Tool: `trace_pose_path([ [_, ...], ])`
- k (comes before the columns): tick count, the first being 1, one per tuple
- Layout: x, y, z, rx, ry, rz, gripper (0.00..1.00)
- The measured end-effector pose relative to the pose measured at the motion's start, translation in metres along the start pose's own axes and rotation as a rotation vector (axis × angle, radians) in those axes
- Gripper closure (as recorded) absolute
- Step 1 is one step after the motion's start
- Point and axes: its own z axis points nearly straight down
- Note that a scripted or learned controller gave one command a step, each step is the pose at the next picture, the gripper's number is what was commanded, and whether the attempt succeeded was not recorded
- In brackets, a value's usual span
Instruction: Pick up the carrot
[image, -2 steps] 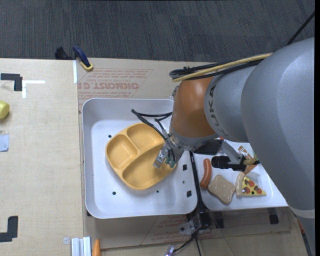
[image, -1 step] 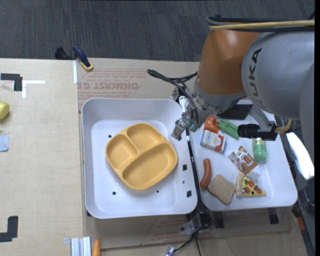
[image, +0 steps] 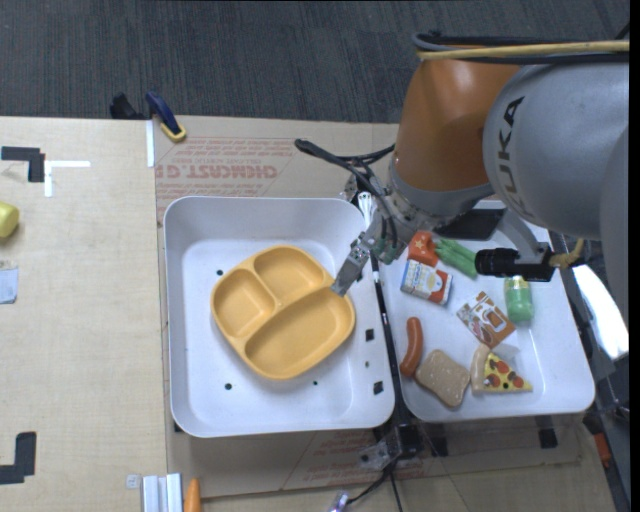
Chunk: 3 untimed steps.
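Note:
The carrot (image: 424, 244) is a small orange piece with a green top (image: 458, 257). It lies at the back of the right bin (image: 560, 395), partly behind a small carton (image: 426, 281). My gripper (image: 365, 255) hangs low over the wall between the two bins, just left of the carrot. Its tip reaches toward the yellow plate (image: 285, 312). The grey arm with its orange band (image: 450, 120) covers the back of the right bin.
The yellow divided plate lies in the left bin (image: 190, 330). The right bin also holds a sausage (image: 411, 345), a bread slice (image: 442, 378), a pizza slice (image: 497, 372), a snack packet (image: 487, 318) and a green bottle (image: 518, 300). A yellow object (image: 6, 220) sits far left.

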Motion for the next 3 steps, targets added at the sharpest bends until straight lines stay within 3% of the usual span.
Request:
trace_pose_path([
  [1,-0.039,-0.031,0.049,0.0,0.002,-0.255,0.0],
  [2,0.007,-0.003,0.049,-0.002,0.001,-0.426,0.0],
  [3,0.036,0.028,0.142,-0.003,0.001,-0.405,0.0],
])
